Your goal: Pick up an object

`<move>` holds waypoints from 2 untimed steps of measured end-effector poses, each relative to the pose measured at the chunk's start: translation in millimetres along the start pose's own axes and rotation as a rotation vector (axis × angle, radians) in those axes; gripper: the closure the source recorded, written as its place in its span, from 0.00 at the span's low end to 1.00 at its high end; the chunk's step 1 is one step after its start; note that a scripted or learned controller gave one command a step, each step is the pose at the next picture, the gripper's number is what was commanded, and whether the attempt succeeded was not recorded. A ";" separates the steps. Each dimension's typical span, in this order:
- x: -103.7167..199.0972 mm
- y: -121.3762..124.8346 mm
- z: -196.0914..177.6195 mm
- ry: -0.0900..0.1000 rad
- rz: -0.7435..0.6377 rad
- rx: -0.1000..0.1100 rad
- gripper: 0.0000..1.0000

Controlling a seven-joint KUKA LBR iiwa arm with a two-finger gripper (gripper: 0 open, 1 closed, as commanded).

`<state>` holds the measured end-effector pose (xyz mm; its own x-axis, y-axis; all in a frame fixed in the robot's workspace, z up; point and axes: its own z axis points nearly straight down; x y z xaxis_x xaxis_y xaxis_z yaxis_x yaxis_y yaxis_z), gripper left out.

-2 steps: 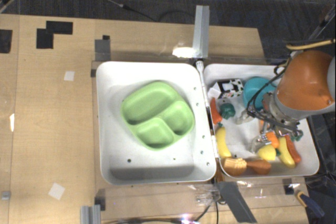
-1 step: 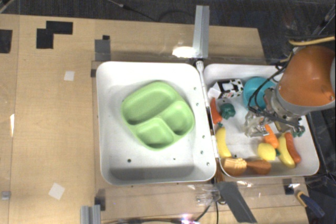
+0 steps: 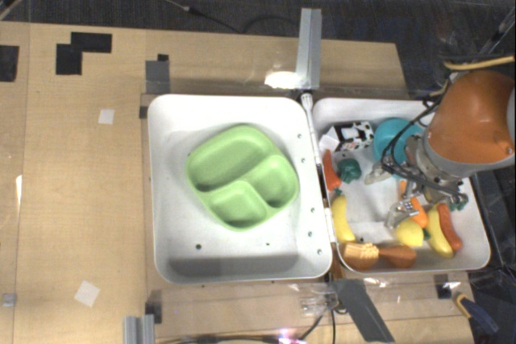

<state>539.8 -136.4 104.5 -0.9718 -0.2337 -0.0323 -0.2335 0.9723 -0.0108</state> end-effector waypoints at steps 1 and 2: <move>16.4 -2.4 13.4 0.014 -0.170 -0.007 0.00; 28.5 5.5 11.4 0.003 -0.201 0.000 0.00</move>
<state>511.2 -137.8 92.2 -0.9055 -0.4235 -0.0265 -0.4232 0.9059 -0.0171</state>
